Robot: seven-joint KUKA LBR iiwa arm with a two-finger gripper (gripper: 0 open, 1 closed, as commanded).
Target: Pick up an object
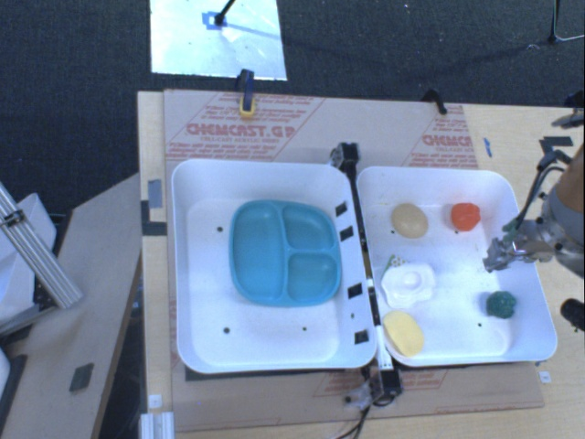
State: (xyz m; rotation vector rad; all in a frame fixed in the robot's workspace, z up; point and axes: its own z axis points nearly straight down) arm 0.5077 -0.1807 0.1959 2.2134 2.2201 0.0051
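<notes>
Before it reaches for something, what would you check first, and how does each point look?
1. Gripper over the right white bin: ok.
2. Fingers open: cannot tell.
3. Nothing held: cannot tell.
4. Nearest target, dark green round object, lying apart from the others: ok.
5. Orange-red round object and tan egg-shaped object apart: ok.
6. Blue divided plate in the left bin, away from the gripper: ok.

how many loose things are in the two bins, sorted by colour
blue: 1, the blue plastic divided plate in the left bin
tan: 1, the tan egg-shaped piece
orange-red: 1, the orange-red rounded piece
white: 1, the white fried-egg-shaped piece
yellow: 1, the yellow oval piece
dark green: 1, the dark green knobbly piece
total: 6
</notes>
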